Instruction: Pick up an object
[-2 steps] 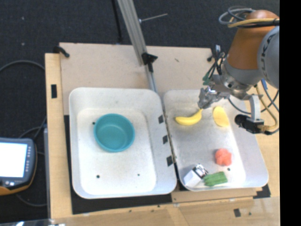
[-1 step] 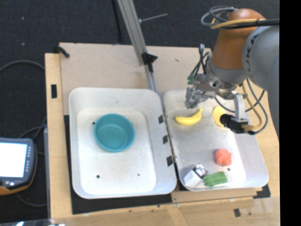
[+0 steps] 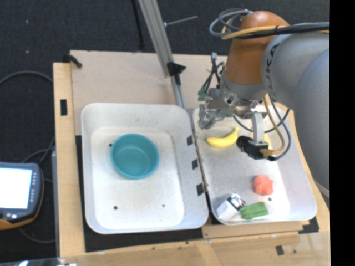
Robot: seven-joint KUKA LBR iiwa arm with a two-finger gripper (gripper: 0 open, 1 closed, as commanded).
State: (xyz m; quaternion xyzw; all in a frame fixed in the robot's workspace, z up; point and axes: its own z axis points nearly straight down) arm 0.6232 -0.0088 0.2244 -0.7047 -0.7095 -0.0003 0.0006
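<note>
Tool (image 3: 208, 117) just above banana (image 3: 222, 140)

From my remote seat both white bins (image 3: 100, 215) read as smooth matt plastic, lightly speckled; the teal bowl (image 3: 135, 155) at nine o'clock looks like smooth plastic with a soft sheen; the banana (image 3: 222, 139) near centre seems glossy; the bench top (image 3: 116, 76) is matt, like raw board; the arm's orange band (image 3: 247, 57) at one o'clock shines; the slanted rail (image 3: 157, 29) looks like brushed metal.
</note>
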